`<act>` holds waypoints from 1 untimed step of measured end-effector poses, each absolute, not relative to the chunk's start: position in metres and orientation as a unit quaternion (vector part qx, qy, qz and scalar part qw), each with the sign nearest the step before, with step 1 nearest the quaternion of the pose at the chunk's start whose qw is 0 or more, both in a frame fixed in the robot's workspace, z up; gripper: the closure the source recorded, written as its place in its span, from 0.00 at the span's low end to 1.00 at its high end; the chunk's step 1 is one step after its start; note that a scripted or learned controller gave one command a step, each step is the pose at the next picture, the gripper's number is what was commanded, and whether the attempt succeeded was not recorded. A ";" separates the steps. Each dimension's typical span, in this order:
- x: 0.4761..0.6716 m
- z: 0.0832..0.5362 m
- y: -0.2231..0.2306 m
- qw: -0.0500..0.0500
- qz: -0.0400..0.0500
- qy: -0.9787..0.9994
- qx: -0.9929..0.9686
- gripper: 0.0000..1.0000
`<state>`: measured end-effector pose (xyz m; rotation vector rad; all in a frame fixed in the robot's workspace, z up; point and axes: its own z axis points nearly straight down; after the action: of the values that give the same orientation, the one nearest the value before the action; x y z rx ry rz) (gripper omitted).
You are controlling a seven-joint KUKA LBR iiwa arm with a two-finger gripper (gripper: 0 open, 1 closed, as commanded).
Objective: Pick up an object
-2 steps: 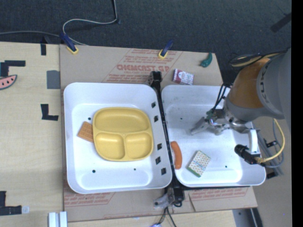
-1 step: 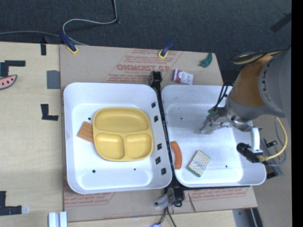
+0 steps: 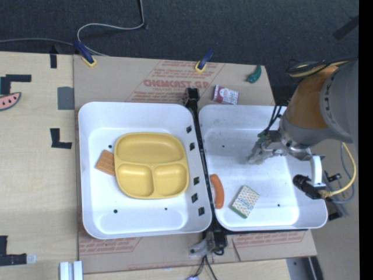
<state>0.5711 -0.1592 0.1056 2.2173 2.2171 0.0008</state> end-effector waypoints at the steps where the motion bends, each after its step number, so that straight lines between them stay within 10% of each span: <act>1: 0.571 0.115 -0.159 0.003 0.000 0.707 0.707 1.00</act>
<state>0.5712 -0.1588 0.1148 2.2169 2.2184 0.0005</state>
